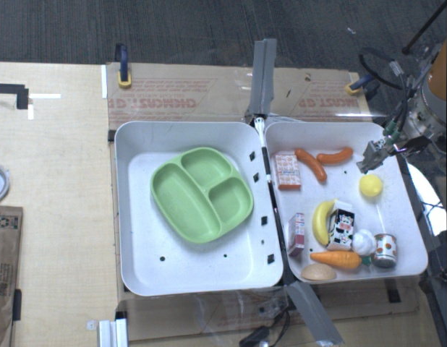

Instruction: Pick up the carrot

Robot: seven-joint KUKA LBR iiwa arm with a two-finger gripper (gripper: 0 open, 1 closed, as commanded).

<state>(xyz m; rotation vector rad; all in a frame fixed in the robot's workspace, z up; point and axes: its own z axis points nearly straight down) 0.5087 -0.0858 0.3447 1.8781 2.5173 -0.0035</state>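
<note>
The carrot (336, 259) is lying flat near the six o'clock edge of the right bin (411, 215), tip pointing toward nine o'clock. A banana (322, 222) is sitting just at its eleven o'clock, a black-and-white carton (343, 229) at twelve, a small can (385, 251) at three, and a tan oval piece (318, 272) is touching it at seven. Further toward twelve, a yellow lemon (370, 186) and two sausages (322, 160) are resting. The gripper (371, 155) is hovering at the lemon's twelve o'clock, well apart from the carrot, gripping nothing; how wide its claw is standing I cannot tell. A green divided plate (202, 194) is occupying the left bin (129, 208).
</note>
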